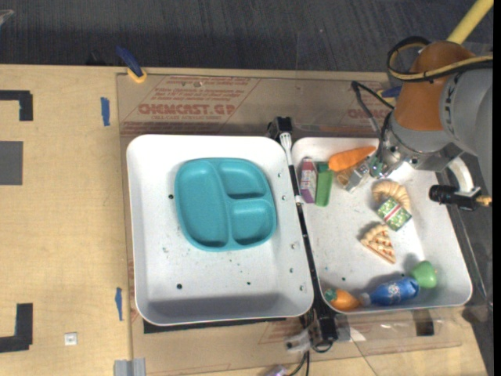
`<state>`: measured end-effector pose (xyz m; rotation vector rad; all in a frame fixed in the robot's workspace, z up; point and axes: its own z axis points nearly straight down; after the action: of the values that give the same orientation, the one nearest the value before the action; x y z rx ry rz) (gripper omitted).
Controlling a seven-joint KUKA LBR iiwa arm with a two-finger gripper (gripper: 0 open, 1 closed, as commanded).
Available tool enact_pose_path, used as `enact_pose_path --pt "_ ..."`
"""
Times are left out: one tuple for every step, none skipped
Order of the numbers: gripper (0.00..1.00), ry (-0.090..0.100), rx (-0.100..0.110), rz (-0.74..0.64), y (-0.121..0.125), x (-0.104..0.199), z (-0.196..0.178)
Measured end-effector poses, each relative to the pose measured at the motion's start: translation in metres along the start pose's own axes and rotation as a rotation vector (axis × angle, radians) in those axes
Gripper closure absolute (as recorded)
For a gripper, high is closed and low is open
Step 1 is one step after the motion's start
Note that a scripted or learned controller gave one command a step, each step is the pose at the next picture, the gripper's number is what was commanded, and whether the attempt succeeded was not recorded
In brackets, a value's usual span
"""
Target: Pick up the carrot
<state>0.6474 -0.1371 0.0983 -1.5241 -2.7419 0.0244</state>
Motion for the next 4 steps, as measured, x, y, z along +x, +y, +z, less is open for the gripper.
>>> enact_pose_path --pt "0.0 -0.003 -0.006 -0.001 0.002 0.0 -0.002" --pt "0.0 -0.003 -0.006 -0.001 0.002 0.0 -0.002" --pt "0.0 0.002 -0.009 0.139 0.02 -0.004 0.01" --pt "0.0 0.003 -0.013 0.379 0.033 0.016 0.01"
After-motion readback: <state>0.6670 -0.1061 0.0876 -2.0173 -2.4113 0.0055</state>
